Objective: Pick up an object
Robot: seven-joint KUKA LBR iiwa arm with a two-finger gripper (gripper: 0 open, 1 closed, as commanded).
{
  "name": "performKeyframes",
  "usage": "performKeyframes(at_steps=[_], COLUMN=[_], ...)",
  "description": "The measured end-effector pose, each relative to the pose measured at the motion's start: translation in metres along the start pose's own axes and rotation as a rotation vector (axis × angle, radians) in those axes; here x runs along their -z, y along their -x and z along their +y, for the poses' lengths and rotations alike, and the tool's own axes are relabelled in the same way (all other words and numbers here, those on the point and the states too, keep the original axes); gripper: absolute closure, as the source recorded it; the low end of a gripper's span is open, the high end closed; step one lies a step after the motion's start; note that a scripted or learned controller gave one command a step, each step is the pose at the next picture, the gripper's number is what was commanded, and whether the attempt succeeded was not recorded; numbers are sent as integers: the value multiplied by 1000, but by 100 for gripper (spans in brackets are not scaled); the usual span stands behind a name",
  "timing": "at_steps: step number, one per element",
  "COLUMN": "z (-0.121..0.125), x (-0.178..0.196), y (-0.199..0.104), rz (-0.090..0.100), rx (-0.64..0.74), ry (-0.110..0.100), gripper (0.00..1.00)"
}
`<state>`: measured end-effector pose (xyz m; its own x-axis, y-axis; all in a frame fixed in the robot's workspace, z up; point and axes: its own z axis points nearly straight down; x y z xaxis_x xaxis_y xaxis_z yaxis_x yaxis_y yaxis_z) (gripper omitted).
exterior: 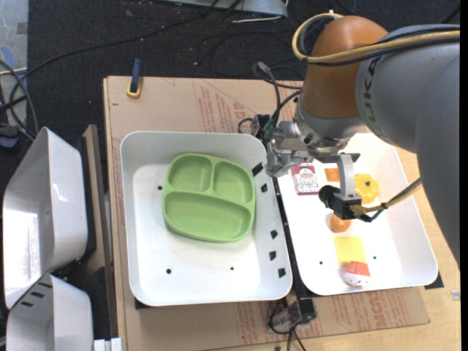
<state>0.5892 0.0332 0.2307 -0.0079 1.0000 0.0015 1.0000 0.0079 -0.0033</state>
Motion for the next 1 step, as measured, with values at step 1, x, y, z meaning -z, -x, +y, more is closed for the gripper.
performKeyframes(at_steps=[1], z=[-17], x=[-11], y=[-49], rz=[0], rx=[0], ry=[-1], gripper=[100])
